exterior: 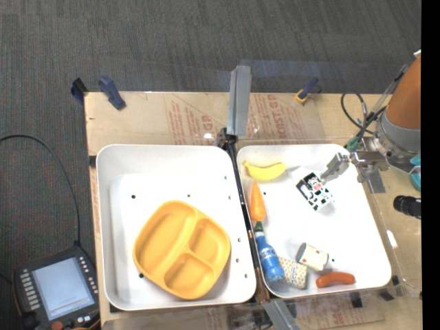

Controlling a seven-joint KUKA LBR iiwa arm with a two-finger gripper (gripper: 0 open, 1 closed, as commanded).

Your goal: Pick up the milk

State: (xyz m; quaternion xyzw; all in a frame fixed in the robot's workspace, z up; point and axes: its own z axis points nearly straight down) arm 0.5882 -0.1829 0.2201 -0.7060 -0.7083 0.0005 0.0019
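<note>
The milk [315, 192] is a small carton with black and white cow patches. It sits tilted in the upper middle of the right bin [364, 218], with a small shadow just below it. My gripper [333, 169] reaches in from the right edge and its tip meets the carton's upper right corner. I cannot make out whether the carton is gripped or merely touched.
In the right bin a banana [265, 171] lies at the back left, with a carrot [256, 203] and a blue bottle [267, 256] along the left wall. A small cup [313, 256] and a sausage [335, 279] lie in front. The left bin holds a yellow divided plate [182, 249].
</note>
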